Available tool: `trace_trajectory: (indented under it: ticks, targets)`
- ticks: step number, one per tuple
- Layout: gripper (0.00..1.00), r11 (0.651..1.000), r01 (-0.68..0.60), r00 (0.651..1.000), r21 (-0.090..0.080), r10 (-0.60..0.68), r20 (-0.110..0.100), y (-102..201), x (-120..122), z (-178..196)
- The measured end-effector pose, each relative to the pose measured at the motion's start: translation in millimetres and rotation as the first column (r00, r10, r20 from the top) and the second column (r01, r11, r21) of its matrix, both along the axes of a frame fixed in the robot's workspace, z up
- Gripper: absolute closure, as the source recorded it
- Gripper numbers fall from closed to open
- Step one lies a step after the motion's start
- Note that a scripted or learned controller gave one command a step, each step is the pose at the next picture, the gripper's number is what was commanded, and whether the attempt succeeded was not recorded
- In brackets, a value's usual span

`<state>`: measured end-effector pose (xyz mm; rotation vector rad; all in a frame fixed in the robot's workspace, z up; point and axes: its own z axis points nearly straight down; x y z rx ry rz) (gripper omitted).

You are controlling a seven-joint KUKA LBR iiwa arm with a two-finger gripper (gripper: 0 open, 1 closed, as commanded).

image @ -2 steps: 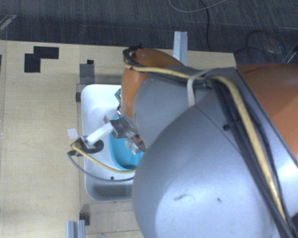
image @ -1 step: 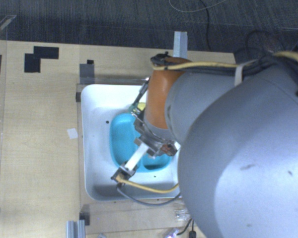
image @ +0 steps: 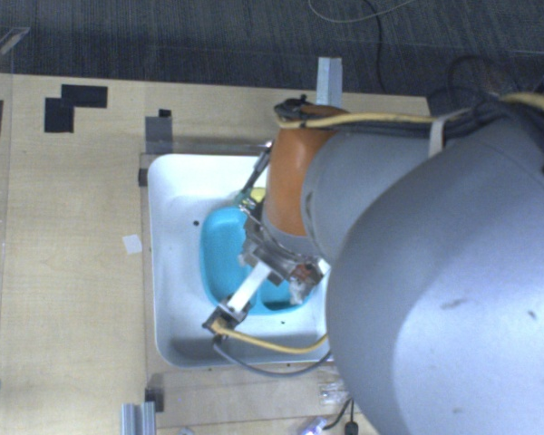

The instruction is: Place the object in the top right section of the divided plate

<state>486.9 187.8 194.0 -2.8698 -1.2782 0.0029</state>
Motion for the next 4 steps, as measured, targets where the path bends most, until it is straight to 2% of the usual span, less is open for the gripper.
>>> trace_trajectory:
  ticks: [1, 2, 3, 4]
  targets:
    - [0.00, 0.805, 0.593, 0.805, 0.002, -0.593, 0.003, -10, 45, 10]
    - [1.00, 0.805, 0.593, 0.805, 0.003, -0.593, 0.005, -10, 46, 19]
    - [1.00, 0.846, 0.534, 0.846, -0.001, -0.534, 0.002, -88, 17, 29]
    - [1.00, 0.807, 0.590, 0.807, -0.001, -0.590, 0.000, -178, 1, -5]
